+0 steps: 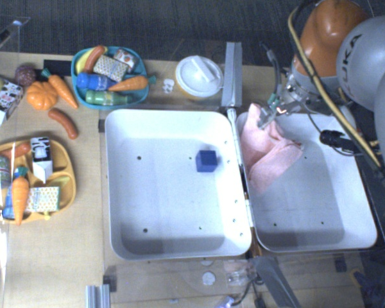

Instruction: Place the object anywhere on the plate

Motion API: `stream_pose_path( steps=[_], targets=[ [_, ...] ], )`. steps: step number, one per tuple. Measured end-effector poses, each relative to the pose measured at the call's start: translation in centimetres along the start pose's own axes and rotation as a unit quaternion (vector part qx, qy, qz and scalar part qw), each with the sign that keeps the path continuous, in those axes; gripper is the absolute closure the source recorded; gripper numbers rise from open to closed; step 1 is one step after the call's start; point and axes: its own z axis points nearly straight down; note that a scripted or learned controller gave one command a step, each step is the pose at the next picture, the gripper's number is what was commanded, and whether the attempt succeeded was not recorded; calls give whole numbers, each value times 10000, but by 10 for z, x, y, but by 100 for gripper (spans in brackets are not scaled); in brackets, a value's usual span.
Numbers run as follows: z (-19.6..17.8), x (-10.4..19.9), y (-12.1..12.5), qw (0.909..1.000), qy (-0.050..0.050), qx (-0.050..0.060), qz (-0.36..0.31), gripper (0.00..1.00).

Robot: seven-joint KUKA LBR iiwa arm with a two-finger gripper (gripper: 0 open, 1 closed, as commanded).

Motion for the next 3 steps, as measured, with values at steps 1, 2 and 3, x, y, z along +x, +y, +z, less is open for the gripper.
stream_pose_path(
  steps=[1,2,3],
  targets=[
    [-40,1,2,10000,-2,-1,-28,100],
    [-47,57,5,9793,5,4,-2023,100],
    [-47,116,7,9191,9,3,-3941,100]
  ],
)
